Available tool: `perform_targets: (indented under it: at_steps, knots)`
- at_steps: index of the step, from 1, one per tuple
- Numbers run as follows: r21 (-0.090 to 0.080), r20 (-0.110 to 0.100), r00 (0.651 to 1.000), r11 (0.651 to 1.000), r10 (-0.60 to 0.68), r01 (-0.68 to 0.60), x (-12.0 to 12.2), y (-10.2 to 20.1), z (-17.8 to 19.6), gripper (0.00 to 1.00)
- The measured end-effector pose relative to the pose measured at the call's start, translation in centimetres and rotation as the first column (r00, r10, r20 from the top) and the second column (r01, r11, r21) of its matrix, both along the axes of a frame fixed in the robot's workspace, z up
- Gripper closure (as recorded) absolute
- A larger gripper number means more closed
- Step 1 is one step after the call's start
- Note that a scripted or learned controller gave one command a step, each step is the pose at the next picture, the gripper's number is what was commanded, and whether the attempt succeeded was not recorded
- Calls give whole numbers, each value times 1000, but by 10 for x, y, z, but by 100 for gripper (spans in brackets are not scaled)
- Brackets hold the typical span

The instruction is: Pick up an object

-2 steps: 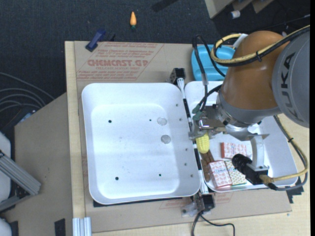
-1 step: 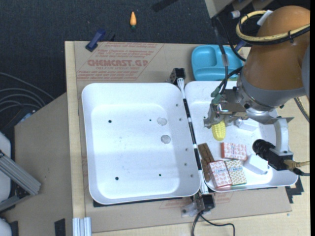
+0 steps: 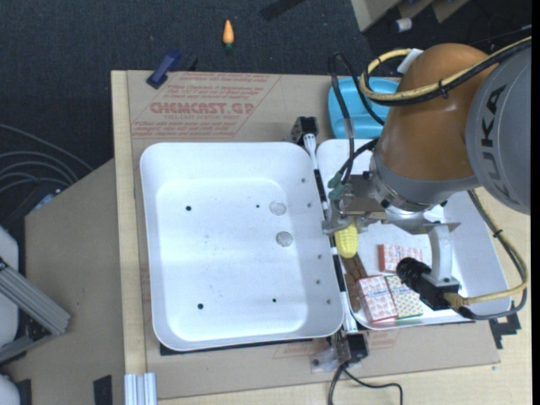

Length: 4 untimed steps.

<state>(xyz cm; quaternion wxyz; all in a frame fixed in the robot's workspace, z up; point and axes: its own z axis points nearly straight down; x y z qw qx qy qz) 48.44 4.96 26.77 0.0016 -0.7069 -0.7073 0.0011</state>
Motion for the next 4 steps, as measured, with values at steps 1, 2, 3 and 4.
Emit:
perform_targets:
  at_steps: [1,2,3,4]
  knots:
    - [-2,5,1000,1000,-1,1,53,-59,23,100]
    - [0,0,1000,1000,0,0,3,0,0,100]
    - [-2,5,1000,1000,-1,1,20,-89,32,100]
    - [0,0,1000,1000,0,0,-6,-28,9,100]
